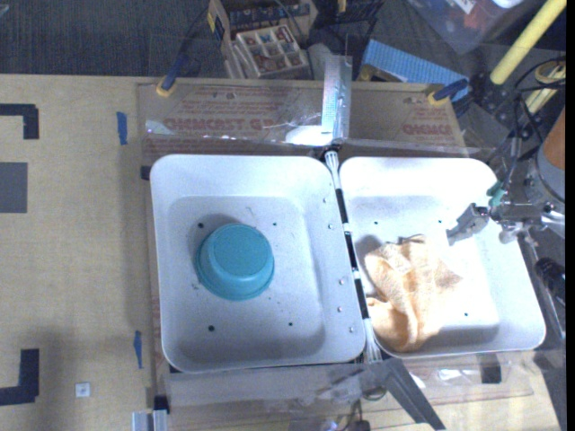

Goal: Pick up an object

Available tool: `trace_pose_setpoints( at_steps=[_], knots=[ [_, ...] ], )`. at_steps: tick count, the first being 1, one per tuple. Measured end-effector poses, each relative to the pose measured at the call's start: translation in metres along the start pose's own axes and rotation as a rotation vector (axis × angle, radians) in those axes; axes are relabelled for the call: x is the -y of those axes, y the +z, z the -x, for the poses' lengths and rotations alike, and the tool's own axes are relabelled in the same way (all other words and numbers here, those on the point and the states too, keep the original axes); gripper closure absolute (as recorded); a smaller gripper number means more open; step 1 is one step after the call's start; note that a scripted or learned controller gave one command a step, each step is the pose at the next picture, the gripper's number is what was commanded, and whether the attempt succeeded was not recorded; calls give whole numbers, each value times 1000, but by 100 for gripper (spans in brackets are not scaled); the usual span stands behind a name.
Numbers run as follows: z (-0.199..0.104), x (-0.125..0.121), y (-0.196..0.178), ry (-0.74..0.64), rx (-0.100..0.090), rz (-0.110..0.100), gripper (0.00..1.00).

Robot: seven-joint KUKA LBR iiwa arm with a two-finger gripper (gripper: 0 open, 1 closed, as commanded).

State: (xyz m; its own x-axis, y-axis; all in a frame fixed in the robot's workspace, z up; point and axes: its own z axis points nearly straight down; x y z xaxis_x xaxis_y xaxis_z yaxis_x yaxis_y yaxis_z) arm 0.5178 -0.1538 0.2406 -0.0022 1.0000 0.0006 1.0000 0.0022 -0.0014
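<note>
A teal bowl [235, 259] lies upside down in the middle of the left bin [171, 187]. A crumpled cream and orange cloth [406, 285] lies in the right bin [395, 180], towards its front left. My gripper [488, 229] hangs over the right side of the right bin, up and to the right of the cloth. Its fingers [464, 224] are spread open with nothing between them. The gripper is apart from the cloth.
A metal divider [345, 232] runs between the two bins. Behind them lies a cardboard sheet under clear plastic [243, 115]. Cables and a yellow tube [530, 30] hang at the back right by the arm. The bench [72, 241] spreads out to the left.
</note>
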Motion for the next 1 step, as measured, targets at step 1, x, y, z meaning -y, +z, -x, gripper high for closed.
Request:
trace_pose_setpoints(
  at_steps=[1],
  knots=[
    [15,-13,-33,50,2,5,0]
  ],
)
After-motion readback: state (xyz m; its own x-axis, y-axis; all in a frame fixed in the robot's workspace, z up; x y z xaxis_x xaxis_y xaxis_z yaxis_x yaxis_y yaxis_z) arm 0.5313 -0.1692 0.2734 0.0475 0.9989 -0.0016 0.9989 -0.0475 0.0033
